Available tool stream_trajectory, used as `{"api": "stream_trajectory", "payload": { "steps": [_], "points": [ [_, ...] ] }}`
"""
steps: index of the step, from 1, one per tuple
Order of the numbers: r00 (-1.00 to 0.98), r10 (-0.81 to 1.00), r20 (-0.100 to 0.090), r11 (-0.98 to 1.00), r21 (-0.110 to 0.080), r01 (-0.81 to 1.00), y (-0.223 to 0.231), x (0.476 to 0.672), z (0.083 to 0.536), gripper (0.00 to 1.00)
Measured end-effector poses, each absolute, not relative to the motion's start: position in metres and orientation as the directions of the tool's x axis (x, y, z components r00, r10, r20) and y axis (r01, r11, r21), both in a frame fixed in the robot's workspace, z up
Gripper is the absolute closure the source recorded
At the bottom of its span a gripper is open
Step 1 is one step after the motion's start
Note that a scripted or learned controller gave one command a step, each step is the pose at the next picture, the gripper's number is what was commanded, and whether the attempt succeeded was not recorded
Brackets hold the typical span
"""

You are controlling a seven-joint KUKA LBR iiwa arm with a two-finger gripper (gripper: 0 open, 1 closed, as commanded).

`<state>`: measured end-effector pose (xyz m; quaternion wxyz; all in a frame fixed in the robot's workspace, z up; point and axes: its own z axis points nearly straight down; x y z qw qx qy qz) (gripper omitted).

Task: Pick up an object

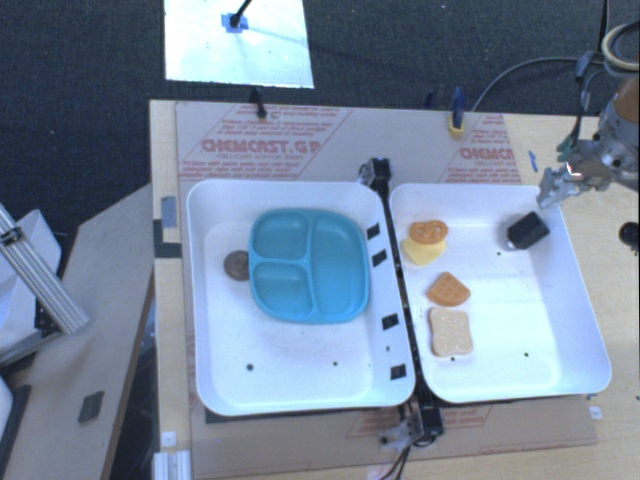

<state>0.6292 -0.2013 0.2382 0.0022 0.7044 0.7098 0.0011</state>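
Note:
My gripper point(556, 190) hangs over the far right corner of the right bin point(560, 368), at the end of the arm coming in from the right. Nothing can be seen held in it. In the right bin's left half lie an orange pretzel-shaped piece point(428, 231) on top of a yellow piece point(420, 254), an orange wedge point(448, 290) and a slice of toast point(451, 332). All of these are well to the left of the gripper and nearer the front.
The left bin point(215, 368) holds a blue divided plate point(305, 265) and a small brown round thing point(236, 265) by the plate's left rim. A black-clipped divider point(385, 268) runs between the two bins. The right half of the right bin is bare white floor.

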Motion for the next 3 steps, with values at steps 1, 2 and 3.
{"api": "stream_trajectory", "payload": {
  "steps": [1, 2, 3],
  "points": [
    [-0.008, 1.0, 0.0, 0.008, 0.0, 1.0, -0.16, 0.609, 0.243, 1.0],
    [-0.007, 1.0, 0.0, 0.007, 0.001, 1.0, -0.113, 0.598, 0.25, 1.0],
    [-0.006, 1.0, 0.001, 0.006, -0.001, 1.0, -0.061, 0.571, 0.248, 1.0]
  ]
}}
